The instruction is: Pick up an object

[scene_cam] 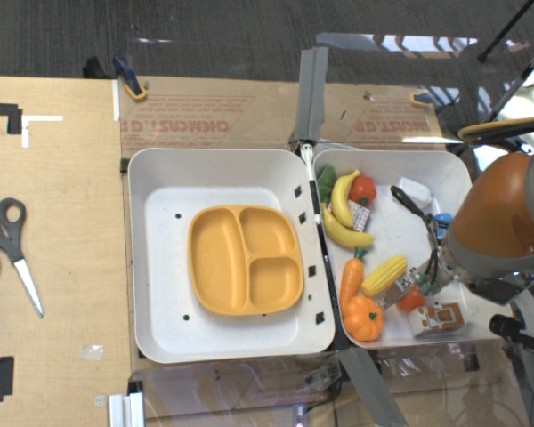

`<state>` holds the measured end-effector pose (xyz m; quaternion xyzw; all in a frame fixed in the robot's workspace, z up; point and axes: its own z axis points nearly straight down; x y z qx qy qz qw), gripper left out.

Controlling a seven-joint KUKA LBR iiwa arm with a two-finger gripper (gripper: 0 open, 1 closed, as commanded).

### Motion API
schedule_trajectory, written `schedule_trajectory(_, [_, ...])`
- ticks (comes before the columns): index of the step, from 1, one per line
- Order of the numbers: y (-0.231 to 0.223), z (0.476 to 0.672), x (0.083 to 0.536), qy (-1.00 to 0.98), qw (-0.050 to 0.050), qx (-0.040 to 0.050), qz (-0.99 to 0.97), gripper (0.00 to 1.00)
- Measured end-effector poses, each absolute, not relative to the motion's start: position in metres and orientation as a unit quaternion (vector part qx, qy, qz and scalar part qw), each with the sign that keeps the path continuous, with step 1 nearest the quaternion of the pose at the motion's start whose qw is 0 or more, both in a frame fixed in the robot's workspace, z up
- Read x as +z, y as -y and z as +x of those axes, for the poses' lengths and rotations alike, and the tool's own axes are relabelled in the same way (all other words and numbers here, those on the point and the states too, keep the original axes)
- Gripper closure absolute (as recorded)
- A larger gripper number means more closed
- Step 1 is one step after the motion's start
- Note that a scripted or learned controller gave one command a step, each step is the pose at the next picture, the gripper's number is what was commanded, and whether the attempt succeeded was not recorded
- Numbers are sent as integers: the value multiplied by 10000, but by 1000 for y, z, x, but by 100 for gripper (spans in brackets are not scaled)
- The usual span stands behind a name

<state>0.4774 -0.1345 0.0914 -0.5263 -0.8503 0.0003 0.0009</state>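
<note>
The right bin holds several toy foods. Two yellow bananas lie at its upper left beside a red tomato. An orange carrot lies below them, with a yellow corn cob to its right and an orange pumpkin at the bin's front. My gripper is low in the bin, just right of the corn cob and right over a small red item. The wrist hides whatever may be gripped.
A brown and white packet lies at the right bin's front right. A black-handled utensil, a white item and a blue piece sit near the back. The left bin holds a yellow divided plate. Scissors lie on the bench.
</note>
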Motion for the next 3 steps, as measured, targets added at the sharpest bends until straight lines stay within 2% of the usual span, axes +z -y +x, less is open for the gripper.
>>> schedule_trajectory(1, [195, 527, 178, 8714, -9, 4, -4906, 0])
schedule_trajectory(2, [183, 571, 92, 8608, 6, -18, -5090, 0])
schedule_trajectory(3, [143, 641, 89, 8605, 117, 80, -5093, 0])
